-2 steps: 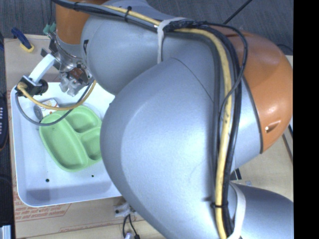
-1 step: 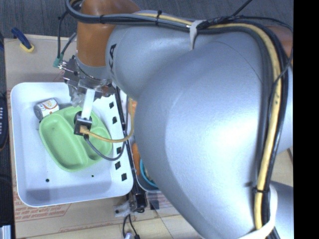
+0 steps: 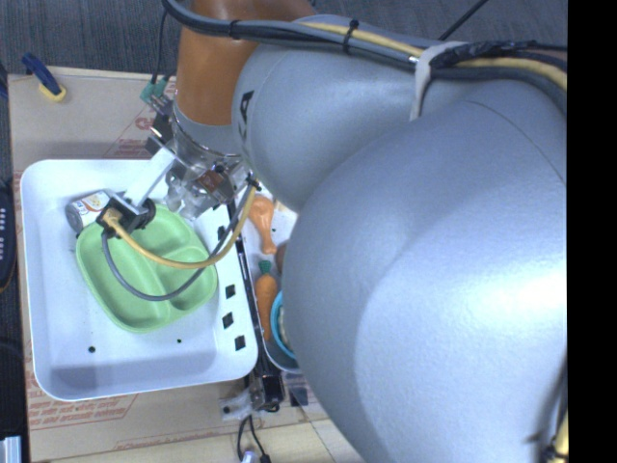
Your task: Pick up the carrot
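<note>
My gripper (image 3: 190,189) hangs over the back of the left white bin (image 3: 58,355), just above the far rim of a pale green sectioned plate (image 3: 145,278). The grey arm covers most of the right bin. In the narrow strip of that bin still showing, an orange piece (image 3: 262,216) lies near the divider. A second orange piece (image 3: 267,287), with a bit of green at its top, lies below it; this looks like the carrot. Both are to the right of the gripper and apart from it.
A small printed can (image 3: 85,206) lies by the plate's upper left rim. A blue bowl's edge (image 3: 276,328) peeks out under the arm in the right bin. A blue clamp (image 3: 43,77) sits on the cardboard behind the bins.
</note>
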`<state>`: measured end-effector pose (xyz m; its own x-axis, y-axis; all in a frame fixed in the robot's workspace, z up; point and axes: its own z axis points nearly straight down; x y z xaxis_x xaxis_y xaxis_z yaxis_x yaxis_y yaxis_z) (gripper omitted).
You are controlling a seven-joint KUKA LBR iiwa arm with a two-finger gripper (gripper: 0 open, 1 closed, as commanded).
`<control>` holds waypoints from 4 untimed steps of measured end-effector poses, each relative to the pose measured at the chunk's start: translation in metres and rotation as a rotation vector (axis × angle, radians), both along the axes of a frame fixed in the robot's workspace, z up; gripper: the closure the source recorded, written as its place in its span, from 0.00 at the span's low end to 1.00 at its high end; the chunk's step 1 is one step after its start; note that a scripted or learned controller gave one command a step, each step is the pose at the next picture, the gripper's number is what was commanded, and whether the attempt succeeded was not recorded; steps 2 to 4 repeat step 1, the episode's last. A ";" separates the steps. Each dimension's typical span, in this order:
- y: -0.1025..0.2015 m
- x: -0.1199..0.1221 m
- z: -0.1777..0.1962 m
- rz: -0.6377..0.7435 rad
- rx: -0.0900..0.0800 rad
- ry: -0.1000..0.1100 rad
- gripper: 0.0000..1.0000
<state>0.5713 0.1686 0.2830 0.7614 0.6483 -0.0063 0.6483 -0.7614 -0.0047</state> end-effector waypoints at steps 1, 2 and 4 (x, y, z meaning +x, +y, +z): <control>0.050 0.022 -0.005 -0.097 -0.004 0.000 1.00; 0.050 0.022 -0.005 -0.097 -0.004 0.000 1.00; 0.050 0.022 -0.005 -0.097 -0.004 0.000 1.00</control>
